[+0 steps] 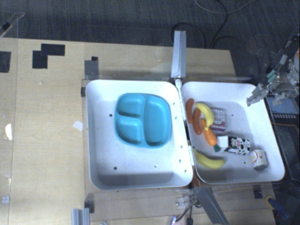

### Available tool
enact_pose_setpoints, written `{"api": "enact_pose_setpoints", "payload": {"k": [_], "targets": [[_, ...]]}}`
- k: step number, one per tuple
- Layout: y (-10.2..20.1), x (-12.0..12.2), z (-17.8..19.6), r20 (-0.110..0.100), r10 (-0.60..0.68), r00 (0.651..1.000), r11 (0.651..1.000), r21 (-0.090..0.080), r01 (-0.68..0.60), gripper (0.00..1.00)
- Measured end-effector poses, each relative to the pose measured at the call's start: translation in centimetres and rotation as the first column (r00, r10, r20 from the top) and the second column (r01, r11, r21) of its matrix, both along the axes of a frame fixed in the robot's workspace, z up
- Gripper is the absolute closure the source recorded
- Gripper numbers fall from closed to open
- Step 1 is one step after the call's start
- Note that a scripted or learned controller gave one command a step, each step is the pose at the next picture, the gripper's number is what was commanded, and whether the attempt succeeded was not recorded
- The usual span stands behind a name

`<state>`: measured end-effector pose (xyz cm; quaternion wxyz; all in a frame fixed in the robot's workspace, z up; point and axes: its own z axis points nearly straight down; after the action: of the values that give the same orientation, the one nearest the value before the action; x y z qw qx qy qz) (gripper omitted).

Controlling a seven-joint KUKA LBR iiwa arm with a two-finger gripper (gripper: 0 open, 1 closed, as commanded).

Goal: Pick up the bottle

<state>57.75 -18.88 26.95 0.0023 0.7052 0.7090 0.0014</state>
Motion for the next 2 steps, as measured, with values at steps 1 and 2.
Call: {"api": "enact_pose_setpoints", "payload": {"k": [1, 2], "targets": [[1.8, 7.1, -11.9, 0.000, 0.085, 0.996, 0.996, 0.000, -0.085, 0.00], [7.7, 9.4, -12.5, 0.003, 0.144, 0.990, 0.990, 0.000, -0.144, 0.00]]}}
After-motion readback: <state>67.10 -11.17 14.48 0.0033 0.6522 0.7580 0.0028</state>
